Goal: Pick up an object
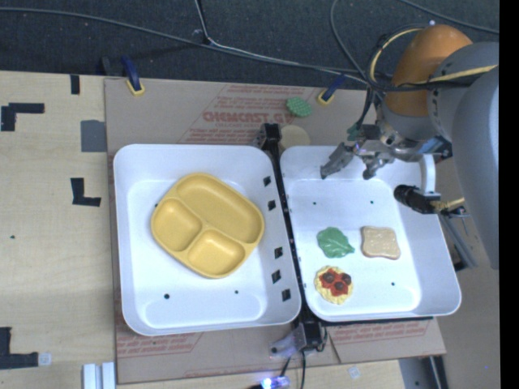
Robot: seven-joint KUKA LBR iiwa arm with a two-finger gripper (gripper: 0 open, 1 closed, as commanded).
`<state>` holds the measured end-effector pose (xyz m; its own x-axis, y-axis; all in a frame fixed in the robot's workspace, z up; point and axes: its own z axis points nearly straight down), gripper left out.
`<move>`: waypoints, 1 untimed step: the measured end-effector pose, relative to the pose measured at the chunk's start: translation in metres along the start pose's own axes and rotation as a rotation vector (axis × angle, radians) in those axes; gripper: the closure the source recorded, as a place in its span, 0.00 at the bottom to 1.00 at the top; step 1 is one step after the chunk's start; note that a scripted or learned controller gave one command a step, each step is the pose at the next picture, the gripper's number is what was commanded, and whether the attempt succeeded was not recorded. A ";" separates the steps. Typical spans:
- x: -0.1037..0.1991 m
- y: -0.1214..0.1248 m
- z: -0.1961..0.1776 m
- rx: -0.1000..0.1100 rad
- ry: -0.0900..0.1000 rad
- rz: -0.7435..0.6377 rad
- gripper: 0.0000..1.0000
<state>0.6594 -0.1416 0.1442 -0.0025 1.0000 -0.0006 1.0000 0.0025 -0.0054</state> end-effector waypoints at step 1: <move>0.001 -0.001 0.054 0.000 0.000 0.000 0.00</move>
<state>0.6580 -0.1403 0.0898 -0.0030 1.0000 -0.0006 1.0000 0.0030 -0.0058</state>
